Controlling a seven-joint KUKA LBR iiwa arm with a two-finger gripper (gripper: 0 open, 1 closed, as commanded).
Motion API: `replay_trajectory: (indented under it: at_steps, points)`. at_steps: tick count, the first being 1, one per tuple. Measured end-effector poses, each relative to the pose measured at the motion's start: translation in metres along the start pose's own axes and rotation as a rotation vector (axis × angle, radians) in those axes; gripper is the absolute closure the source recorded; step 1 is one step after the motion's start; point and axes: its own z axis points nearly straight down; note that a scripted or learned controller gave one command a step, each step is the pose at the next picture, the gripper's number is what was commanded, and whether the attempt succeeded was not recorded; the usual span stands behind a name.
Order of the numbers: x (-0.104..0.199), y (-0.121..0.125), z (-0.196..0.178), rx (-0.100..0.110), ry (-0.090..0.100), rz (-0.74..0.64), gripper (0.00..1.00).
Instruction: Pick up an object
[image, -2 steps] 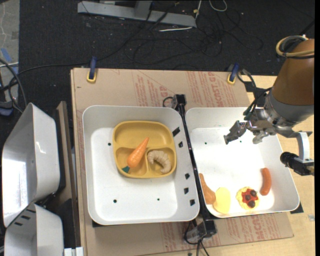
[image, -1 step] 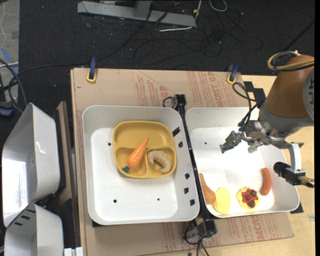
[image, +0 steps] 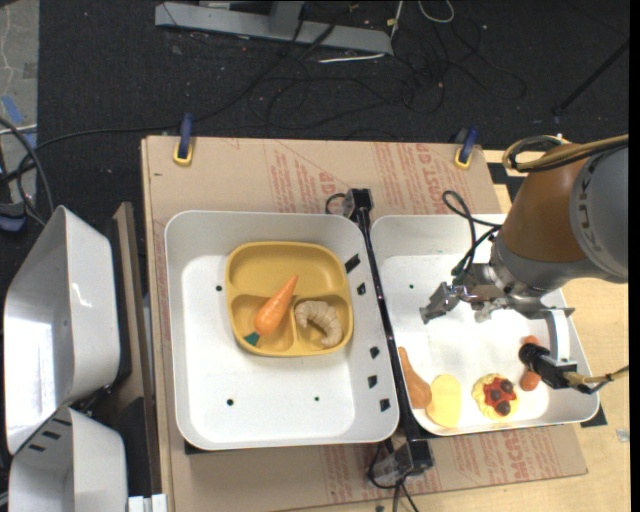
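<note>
Two white bins sit side by side on the bench: the left bin (image: 200, 400) holds a yellow divided plate (image: 290, 298) with a carrot (image: 276, 306) and a shrimp (image: 321, 322) in its compartments. The right bin (image: 420, 245) has small things along its near edge: an orange drumstick-shaped piece (image: 413, 378), a pale yellow piece (image: 446, 399), a small pizza (image: 496, 395) and a red piece (image: 531, 362). The gripper (image: 452, 301) hovers over the right bin's bare middle, apart from all of them, its fingers spread and holding nothing. Judging by this, nothing is picked up yet; choosing, descending and closing all remain.
</note>
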Motion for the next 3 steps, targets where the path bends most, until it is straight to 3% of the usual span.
replay_trajectory:
  at_steps: [1, 2, 3]
  points:
    - [0.001, -0.001, 0.041, -0.001, 0.0, 0.0, 0.0]
    - [0.001, 0.0, 0.028, -0.005, -0.001, 0.002, 1.0]
    - [-0.004, -0.008, -0.025, -0.011, -0.003, 0.002, 1.0]
